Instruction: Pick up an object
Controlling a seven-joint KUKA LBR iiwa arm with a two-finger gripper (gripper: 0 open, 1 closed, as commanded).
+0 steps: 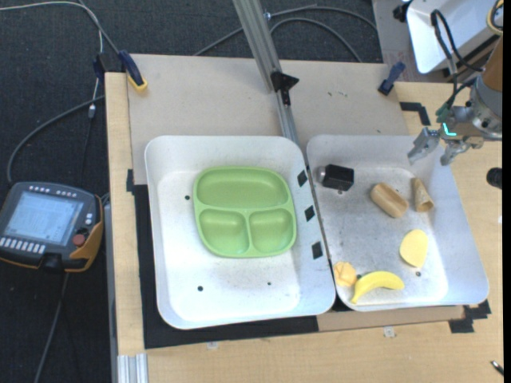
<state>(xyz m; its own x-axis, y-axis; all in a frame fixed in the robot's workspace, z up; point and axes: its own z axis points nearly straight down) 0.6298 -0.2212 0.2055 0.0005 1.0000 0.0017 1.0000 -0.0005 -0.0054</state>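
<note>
The left bin (172,294) holds a green tray (243,211); the right bin (463,254) holds a black block (338,176), a brown roll (389,199), a cone (421,194), a yellow slice (413,248) and a banana (377,283); the gripper (435,148) hangs over the bin's far right corner, jaws spread, pinching nothing.

the light here is bright and even, and it seems to come from above. the two white bins (239,309) glow the most, and my white part at the top right corner (447,14) is so bright it looks washed out. shadows are soft and small, like the thin one under the green plate (243,210). the dark floor (48,94) looks a bit grainy. my claw (437,146) looks a little fuzzy.
</note>
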